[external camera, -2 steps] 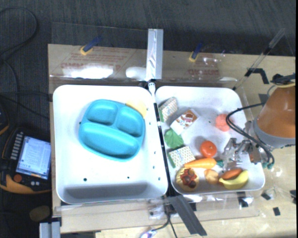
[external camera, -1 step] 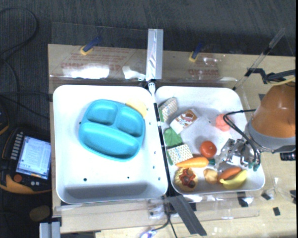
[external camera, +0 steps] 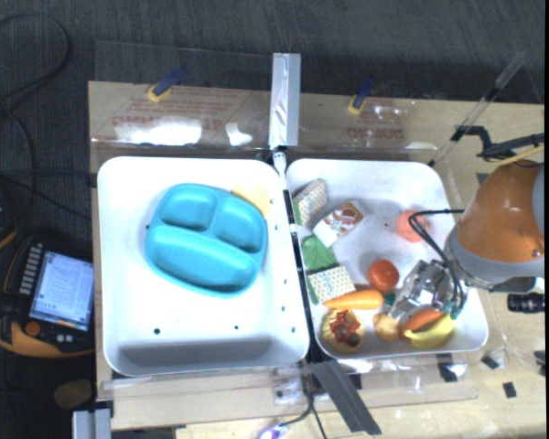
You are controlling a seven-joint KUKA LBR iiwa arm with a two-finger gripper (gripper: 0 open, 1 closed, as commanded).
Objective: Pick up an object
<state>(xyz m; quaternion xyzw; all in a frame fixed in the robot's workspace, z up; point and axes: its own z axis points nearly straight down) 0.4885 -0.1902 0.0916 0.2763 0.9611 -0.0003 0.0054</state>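
Far left of the pincer, a handheld pendant [external camera: 57, 293] lies on dark carpet [external camera: 37, 108]. Nearer, the left bin [external camera: 119, 337] holds a blue divided tray [external camera: 206, 236]. The pincer [external camera: 419, 302] sits low in the right bin [external camera: 444, 190]; its opening I cannot tell. Beside it lie a carrot [external camera: 352, 298], a tomato [external camera: 383, 273] and, just below, a banana [external camera: 432, 335].

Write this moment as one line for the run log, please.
arm: reaching into right white bin | tool: low over toy food near yellow banana | left white bin: blue divided plastic tray
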